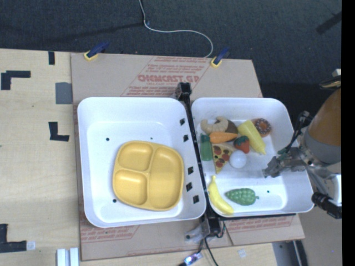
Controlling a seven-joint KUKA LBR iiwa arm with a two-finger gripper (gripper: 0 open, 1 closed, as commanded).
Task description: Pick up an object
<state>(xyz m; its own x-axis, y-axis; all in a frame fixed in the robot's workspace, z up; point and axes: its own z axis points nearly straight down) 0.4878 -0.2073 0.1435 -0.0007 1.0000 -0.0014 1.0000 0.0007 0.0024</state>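
Note:
The right bin (pixel 277 111) holds several toy foods. A yellow banana (pixel 219 197) and a green leafy piece (pixel 242 195) lie near its front wall. A white ball (pixel 238 160), a pizza slice (pixel 221 155), a carrot (pixel 224 137), a yellow corn-like piece (pixel 250 136) and a dark red round piece (pixel 262 126) cluster at the back left. My gripper (pixel 273 169) reaches in over the bin's right side, to the right of the white ball and apart from it. It hangs above bare bin floor, and I see nothing in its grasp.
The left bin (pixel 94 121) carries a yellow divided plate (pixel 148 174). A black divider (pixel 191 143) runs between the bins. Both stand on a cardboard sheet (pixel 161 76) on the wooden bench. A white cable (pixel 166 29) curls behind the bins.

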